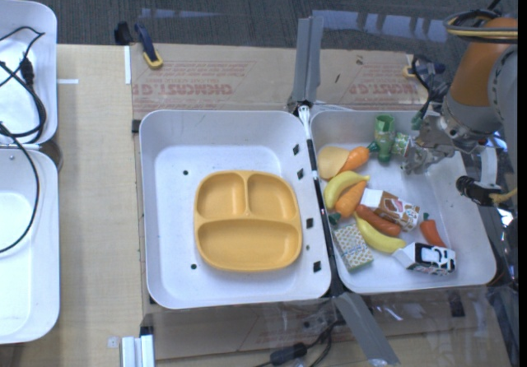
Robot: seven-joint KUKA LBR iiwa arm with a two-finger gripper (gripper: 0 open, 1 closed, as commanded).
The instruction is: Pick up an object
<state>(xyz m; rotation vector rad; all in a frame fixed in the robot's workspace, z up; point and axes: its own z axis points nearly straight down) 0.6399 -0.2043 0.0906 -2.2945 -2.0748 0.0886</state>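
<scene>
**Bench inventory: two bins, arm over the right one**

1. Bench (90,192): pale wood, and I see cardboard under the bins.
2. Left bin (165,217): shallow, white. It holds item 5.
3. Right bin (469,234): shallow, white, set just beside the left bin. It holds all the small items, crowded toward its left and middle.
4. Arm (478,69): grey with an orange band, reaching in from the right over the right bin's far right corner. Gripper (416,158): low over the far part of that bin, just beside item 8. I cannot tell how it is set; nothing shows as grasped.
5. Yellow divided plate (247,221): three compartments, lying flat in the middle of the left bin.
6. Two bananas: one (342,187) near the bin's left wall, one (377,236) nearer the front.
7. Black-and-white carton (428,257): on its side, at the front right.
8. Green bottle (384,137): at the far wall.
9. Brown snack box (398,211): mid-bin.
10. Checked sponge (352,245): front left.
11. Carrots: one (356,158) by a pale round piece (331,161), one (431,231) right of the snack box.
</scene>
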